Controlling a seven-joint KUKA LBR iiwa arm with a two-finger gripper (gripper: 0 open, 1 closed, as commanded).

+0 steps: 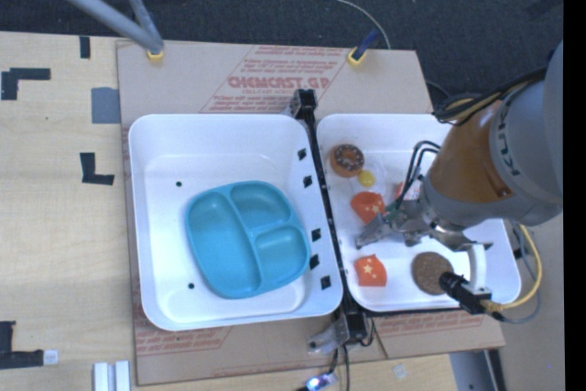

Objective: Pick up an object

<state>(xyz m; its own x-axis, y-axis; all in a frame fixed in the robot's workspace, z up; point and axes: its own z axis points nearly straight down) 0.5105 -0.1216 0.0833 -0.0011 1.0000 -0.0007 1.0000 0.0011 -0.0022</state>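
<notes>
Ideally, tool (371, 233) (grip state: can't tell) drops straight onto small red rounded toy (367, 204) in right white bin (385, 125), w/o nudging neighbours.

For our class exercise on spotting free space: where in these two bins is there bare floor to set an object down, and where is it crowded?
The left bin has bare floor between the blue divided plate and its walls, widest along the top. The right bin is crowded: donut, red pieces and, brown disc and the gripper fill it. A bare strip runs along its top wall.
</notes>
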